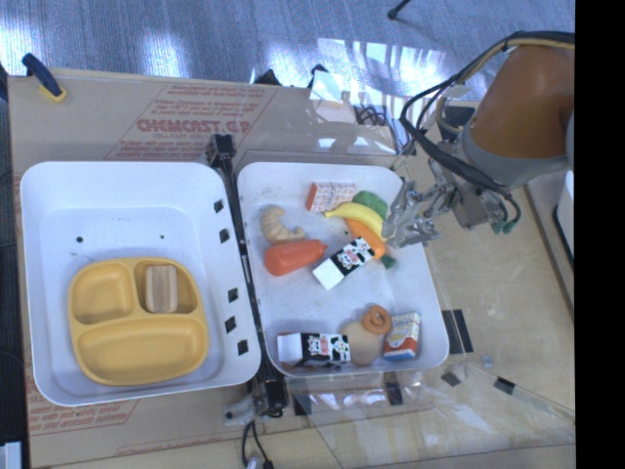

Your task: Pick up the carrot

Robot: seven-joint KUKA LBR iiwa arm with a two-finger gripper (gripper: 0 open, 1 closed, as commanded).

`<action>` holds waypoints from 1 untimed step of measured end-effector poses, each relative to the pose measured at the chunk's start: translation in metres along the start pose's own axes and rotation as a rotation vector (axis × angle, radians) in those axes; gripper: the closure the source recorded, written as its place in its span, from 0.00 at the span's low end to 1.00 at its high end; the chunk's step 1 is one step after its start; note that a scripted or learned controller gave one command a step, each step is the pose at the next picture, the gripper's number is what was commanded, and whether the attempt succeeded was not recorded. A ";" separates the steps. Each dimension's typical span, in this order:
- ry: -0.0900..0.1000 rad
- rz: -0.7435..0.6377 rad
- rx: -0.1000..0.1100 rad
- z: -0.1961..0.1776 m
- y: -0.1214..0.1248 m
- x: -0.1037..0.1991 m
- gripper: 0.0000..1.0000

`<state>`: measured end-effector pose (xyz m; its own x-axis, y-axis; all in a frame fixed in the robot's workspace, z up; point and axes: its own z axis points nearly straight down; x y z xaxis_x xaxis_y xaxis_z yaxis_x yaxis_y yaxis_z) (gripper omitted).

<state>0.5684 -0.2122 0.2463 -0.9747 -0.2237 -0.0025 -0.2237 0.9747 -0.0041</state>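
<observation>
Stubby orange plastic carrot [294,257] lay ungrasped mid-frame in right white bin [420,306]; metal two-finger gripper [410,220] hovered at right rim, claw state unclear.

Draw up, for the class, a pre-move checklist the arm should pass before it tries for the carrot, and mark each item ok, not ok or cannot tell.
1. Carrot in view, lying in the right bin: ok.
2. Carrot free on top, nothing stacked on it: ok.
3. Room beside the carrot: not ok on one side; the croissant lies close above it, and the milk carton sits just to its right.
4. Gripper over the carrot: not ok; it sits at the bin's right rim, by the banana.
5. Fingers ready to close: cannot tell.
6. Gripper free of any load: cannot tell.
</observation>
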 end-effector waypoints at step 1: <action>0.004 0.145 -0.007 0.036 0.082 0.012 1.00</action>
